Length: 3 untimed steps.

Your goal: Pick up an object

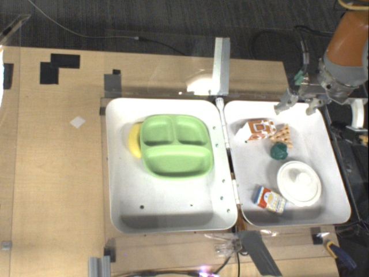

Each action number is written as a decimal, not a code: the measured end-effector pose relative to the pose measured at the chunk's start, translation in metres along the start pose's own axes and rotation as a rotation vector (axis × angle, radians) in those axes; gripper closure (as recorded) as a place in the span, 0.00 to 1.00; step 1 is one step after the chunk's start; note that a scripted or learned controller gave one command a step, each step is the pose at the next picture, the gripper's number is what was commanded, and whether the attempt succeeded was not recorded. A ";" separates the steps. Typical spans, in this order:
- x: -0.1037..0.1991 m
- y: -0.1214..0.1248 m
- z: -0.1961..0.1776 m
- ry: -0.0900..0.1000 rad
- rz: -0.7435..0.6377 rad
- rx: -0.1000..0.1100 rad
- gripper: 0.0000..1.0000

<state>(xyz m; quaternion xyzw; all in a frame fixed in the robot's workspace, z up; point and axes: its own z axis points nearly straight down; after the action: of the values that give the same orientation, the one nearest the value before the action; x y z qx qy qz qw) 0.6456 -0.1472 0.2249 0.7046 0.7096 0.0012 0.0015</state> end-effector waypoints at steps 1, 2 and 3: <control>0.026 -0.040 0.127 0.000 0.086 0.001 0.00; 0.029 -0.078 0.136 -0.001 0.019 -0.007 0.00; 0.029 -0.078 0.136 0.000 0.019 -0.007 0.00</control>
<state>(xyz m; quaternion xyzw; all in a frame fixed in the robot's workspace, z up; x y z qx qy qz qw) 0.5675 -0.1184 0.0884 0.7112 0.7029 0.0034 0.0039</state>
